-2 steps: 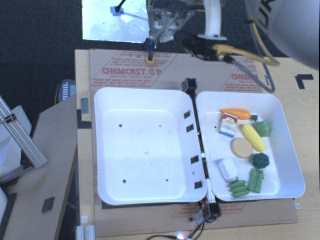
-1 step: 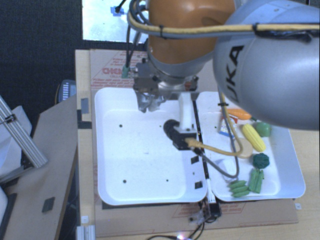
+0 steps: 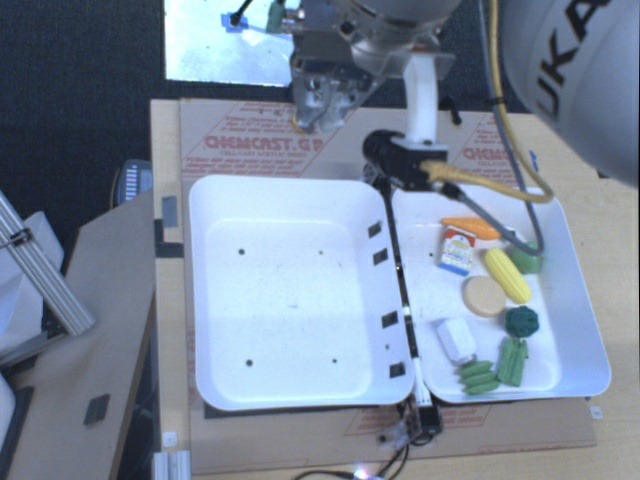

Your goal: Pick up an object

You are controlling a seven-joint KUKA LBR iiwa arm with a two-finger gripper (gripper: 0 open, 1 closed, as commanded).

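Note:
My gripper hangs high above the bench, over the back edge of the left bin, with nothing seen between its fingers. The right bin holds an orange carrot, a small white and blue carton, a yellow corn cob, a tan round disc, a dark green broccoli-like piece, a white block, and two green vegetable pieces near the front.
A row of black clips runs along the seam between the two bins. Cardboard lies under the bins. A grey stand sits at the far left, off the bench.

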